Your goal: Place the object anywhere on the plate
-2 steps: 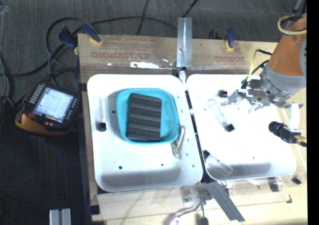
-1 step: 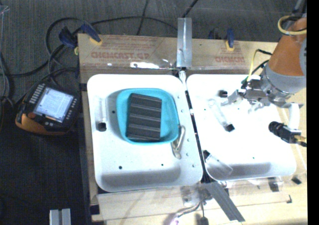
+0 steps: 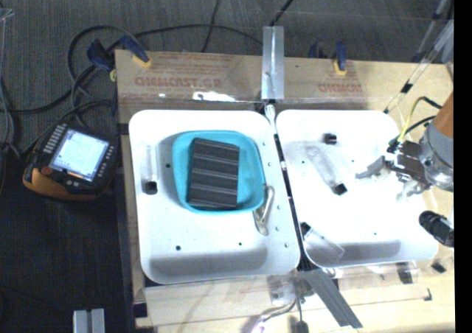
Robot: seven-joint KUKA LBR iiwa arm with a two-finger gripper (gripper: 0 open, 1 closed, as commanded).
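The dark ribbed block (image 3: 214, 173) lies flat on the teal plate (image 3: 253, 169) in the left bin (image 3: 206, 254), well inside the plate's rim, so I judge that the placing itself is done. The step in hand looks like the retreat: the gripper (image 3: 385, 167) hangs over the right side of the right bin (image 3: 369, 247), well apart from the plate, and nothing is between its fingers. From this slanted view I cannot tell whether the pincer is released or clenched, because the fingers are small and partly blurred against the white.

If the block counts as placed, the next move calls only for keeping the arm away from the left bin, so that the block is not pushed off.

In the right bin there are two small dark pieces (image 3: 330, 138), one near the top and one near the middle, and some clear plastic item (image 3: 321, 162) between them. A curved pale hook-like thing (image 3: 264, 210) lies just beside the plate's right lower edge. The bins sit on a wooden bench (image 3: 192, 77) with clamps at its back edge. On the dark carpet to the left lies a handheld control pendant (image 3: 74, 158) with a lit screen, and cables run around it.
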